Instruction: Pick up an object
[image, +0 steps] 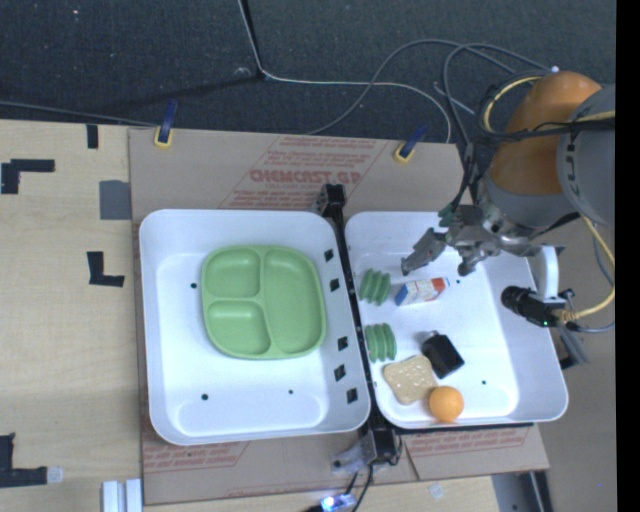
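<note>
Overhead, the grey arm's pincer hangs above the right bin, its two fingers spread wide with nothing between them. Just below the pincer, nearly under its left finger, lies a small tube-like object with a blue end and a red-and-white body; its label is too small to read. Left of the pincer and a little lower sits a green ridged piece, with a second green ridged piece farther down. Well below the pincer lie a black block, a tan bread-like slice and an orange ball, the slice and ball close together. Far to the pincer's left, the left bin holds a green divided plate. The arm's upper body, with its orange band, is cut off by the frame's right side.
</note>
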